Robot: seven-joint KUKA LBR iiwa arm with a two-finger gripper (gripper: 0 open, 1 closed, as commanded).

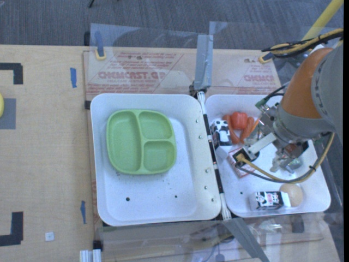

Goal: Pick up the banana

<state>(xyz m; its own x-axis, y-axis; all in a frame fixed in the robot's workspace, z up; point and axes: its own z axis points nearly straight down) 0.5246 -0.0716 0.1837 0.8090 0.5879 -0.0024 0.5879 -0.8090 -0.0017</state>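
Where the arm [313, 94] is: it reaches in from the right, and its grey bulk and orange band hang over the right bin's far right corner.
Wrist: bent down and in toward the middle of that bin, with a pale bracket jutting left from it.
Gripper [287, 161]: low over the right half of the right bin, just above the floor as far as I can judge. It's a tangle of metal from where I stand.
Grip: open or closed, I can't tell, and I see nothing that I could call held.
Cable [272, 174]: a yellow-and-black loop sags from the wrist across the bin floor.
Right bin [235, 196]: busy!
- an orange toy [238, 121] at the far side, near the divider
- a black-and-white spotted thing [220, 130] just left of it, touching or nearly so
- a small red-edged card [240, 159] mid-bin, under the bracket's tip
- a little carton [267, 200] with cow patches at the near wall
- a pale egg-like lump [293, 194] just right of the carton
Left bin [117, 203]: a green plate [142, 141] with three compartments lies flat toward the far left, and there's a scatter of dark specks on the white floor.
Banana: I can't place it for certain. A yellow sliver [1, 106] sits at the bench's [43, 162] far left edge, cut off by the frame and well apart from both bins and the gripper. Whether that's the banana, I can't tell.
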